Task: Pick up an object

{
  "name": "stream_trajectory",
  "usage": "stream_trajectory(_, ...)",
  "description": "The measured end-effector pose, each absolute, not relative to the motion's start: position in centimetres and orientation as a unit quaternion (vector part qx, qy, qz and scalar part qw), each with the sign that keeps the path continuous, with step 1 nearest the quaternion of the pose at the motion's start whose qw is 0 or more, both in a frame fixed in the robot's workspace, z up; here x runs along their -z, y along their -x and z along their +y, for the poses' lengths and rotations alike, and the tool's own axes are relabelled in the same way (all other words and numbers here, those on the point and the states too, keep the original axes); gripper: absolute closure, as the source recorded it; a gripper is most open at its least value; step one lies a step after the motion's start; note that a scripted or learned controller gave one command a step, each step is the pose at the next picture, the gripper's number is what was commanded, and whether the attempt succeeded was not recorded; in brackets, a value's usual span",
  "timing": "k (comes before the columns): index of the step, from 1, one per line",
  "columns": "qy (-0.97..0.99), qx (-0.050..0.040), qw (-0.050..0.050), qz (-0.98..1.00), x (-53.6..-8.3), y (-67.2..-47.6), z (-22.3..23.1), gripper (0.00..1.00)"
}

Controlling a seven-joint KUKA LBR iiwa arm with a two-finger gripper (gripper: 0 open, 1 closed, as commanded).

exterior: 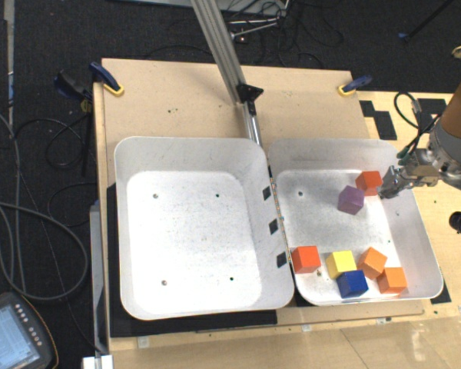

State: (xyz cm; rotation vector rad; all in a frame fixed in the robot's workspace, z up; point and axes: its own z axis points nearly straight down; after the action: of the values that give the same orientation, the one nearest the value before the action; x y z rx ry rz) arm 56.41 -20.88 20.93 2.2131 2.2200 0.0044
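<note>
The right bin holds several small blocks. An orange block lies near its far right side, with a purple block just left of and below it. Along the near edge sit an orange block, a yellow block, a blue block and two more orange blocks. My gripper hangs at the bin's right side, just right of the far orange block. Nothing shows between its fingers.
The left bin lies beside the right one on the wooden bench. A slanted metal pole crosses above the far side of the bench. Clamps grip the bench's far corners.
</note>
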Motion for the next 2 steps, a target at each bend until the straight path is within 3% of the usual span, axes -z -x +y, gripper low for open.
stream_trajectory(2, -0.704, -0.0006, -0.001, 0.710, -21.9, -56.0, -12.0, 1.00)
